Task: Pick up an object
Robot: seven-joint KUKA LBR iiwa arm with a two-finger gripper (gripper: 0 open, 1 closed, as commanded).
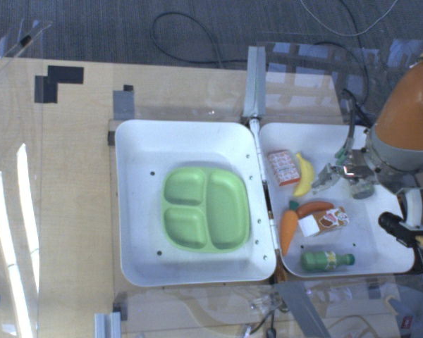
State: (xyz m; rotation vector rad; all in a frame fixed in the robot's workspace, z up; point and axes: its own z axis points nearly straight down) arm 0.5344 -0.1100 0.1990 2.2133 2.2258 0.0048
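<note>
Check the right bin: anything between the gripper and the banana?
Nothing visible. The gripper sits low in the right bin, just right of the banana, with bare white floor between them. The red-and-white packet lies on the banana's far left side, and the carrot lies nearer the camera, off that line.

You've got smooth white plastic bins (pixel 134 210) with a slight sheen, on a pale wood-grain bench (pixel 56 189) — matt. Green divided plate (pixel 206 208) looks like satin plastic. Bottle (pixel 327 260) and banana (pixel 304 174) — glossy plastic. Gripper (pixel 329 177) reads as bare metal.
</note>
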